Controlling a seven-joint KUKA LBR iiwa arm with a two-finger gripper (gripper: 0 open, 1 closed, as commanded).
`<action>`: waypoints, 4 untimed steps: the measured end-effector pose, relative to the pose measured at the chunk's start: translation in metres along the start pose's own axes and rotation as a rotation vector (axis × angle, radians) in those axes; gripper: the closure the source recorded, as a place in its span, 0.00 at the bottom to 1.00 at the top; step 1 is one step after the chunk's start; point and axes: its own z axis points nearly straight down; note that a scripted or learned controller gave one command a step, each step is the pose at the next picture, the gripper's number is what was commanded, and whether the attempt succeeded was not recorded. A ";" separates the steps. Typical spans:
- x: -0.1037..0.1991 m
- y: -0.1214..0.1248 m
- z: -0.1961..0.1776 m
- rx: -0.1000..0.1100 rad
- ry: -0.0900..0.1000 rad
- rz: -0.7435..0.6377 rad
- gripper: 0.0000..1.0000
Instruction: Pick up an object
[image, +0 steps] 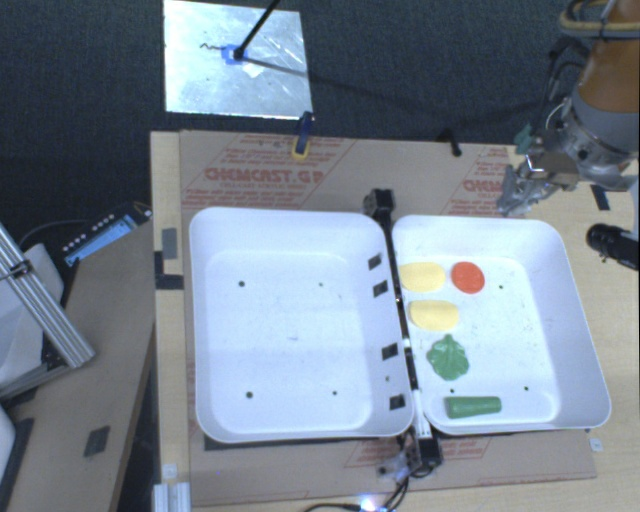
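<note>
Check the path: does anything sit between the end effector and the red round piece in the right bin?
Nothing visible does. The end effector hangs above the right bin's far rim, and the red round piece lies uncovered, apart from the yellow piece beside it.

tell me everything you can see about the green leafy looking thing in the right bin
The green leafy thing is a small, flat-looking piece with a ruffled, lobed outline, like a toy lettuce or broccoli floret, in a matte mid-green. It lies on the floor of the right bin, near the bin's left wall. A pale yellow piece sits just above it, very close or just touching, and a green stick-shaped piece lies below it, apart. The claw is far off, past the bin's top edge.
</note>
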 end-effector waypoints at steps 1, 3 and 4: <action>0.072 0.070 -0.045 -0.007 0.002 -0.004 1.00; 0.156 -0.086 -0.046 0.000 0.002 0.001 1.00; 0.233 -0.109 -0.111 -0.003 0.006 -0.005 1.00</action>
